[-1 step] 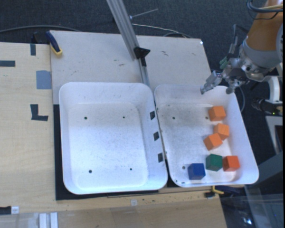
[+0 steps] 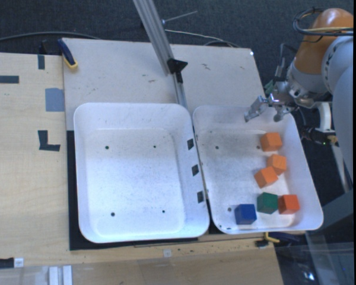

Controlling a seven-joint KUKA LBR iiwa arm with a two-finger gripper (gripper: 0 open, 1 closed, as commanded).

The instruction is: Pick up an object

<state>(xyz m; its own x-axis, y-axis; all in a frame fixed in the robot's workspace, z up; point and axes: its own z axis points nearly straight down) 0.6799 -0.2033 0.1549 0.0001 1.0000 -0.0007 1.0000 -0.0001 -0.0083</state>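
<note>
gripper (image 2: 264,109): fingers spread apart, holding nothing, over far edge of the right bin (image 2: 225,159)
blocks: four orange cubes (image 2: 271,141), green cube (image 2: 267,203), blue cube (image 2: 245,213), right bin's right side

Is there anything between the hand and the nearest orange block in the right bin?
Nothing visible stands in the way. The hand sits over the far end of the right bin, and the nearest orange block lies just below it in the view, with bare bin floor between them. The other blocks lie farther toward the near end.
</note>
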